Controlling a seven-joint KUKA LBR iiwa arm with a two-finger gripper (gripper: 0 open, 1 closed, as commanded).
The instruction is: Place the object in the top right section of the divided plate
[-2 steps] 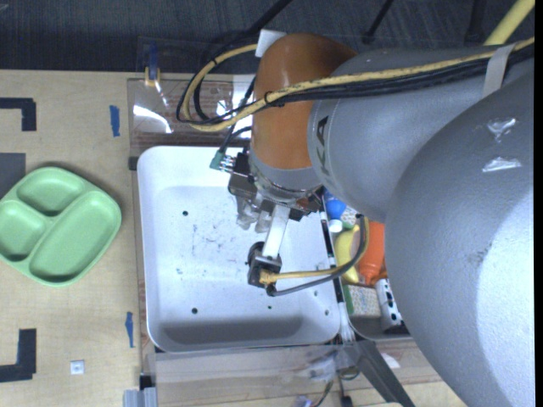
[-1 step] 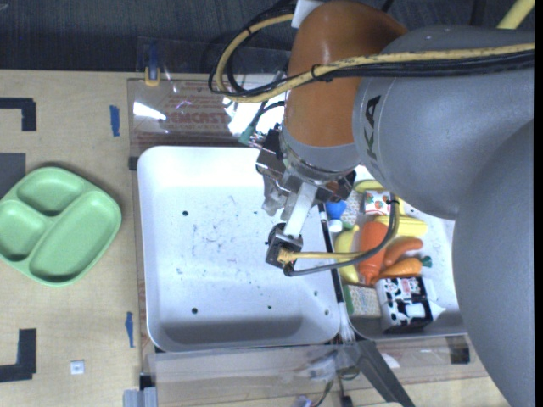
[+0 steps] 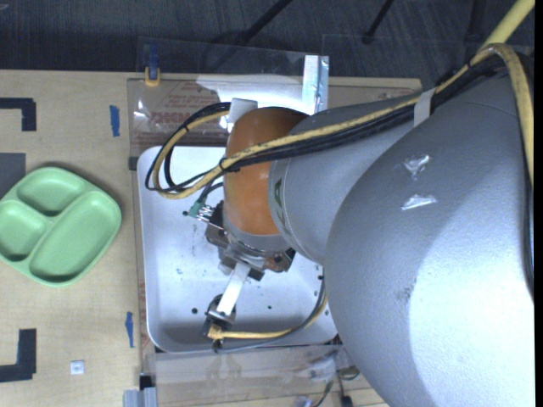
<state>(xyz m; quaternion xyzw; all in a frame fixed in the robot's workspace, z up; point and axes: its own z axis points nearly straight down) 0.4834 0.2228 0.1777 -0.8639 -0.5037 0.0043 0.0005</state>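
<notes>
Camera view: the green divided plate (image 3: 59,225) lies on the wooden bench (image 3: 85,346) at the left, well apart from the white bin (image 3: 170,312). Its large section runs from upper right to lower left. The grey arm (image 3: 407,227) covers most of the bin. The gripper (image 3: 244,259) hangs low over the bin floor, and I cannot tell whether it is clenched or released.
</notes>
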